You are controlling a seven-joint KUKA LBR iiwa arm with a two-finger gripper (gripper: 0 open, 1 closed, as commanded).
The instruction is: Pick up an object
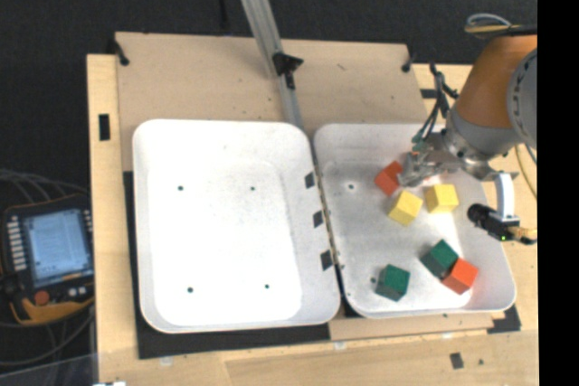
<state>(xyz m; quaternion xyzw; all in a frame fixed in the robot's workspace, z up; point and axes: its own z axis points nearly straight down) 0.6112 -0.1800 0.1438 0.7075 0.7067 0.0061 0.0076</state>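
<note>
Arm enters from the right; gripper (418,169) sits low over the right bin (357,145), near its far edge. Finger state cannot be told from this angle. Orange block (389,178) lies just beside the gripper tip; whether they touch is unclear. Two yellow blocks (406,207) (441,196) crowd close on the near side. Two green blocks (393,281) (440,257) and a second orange block (460,275) lie toward the near edge. Left bin (154,194) alongside.

Risk: the tight cluster could make the fingers land on a block's top or nudge a neighbour, giving an empty close.
</note>
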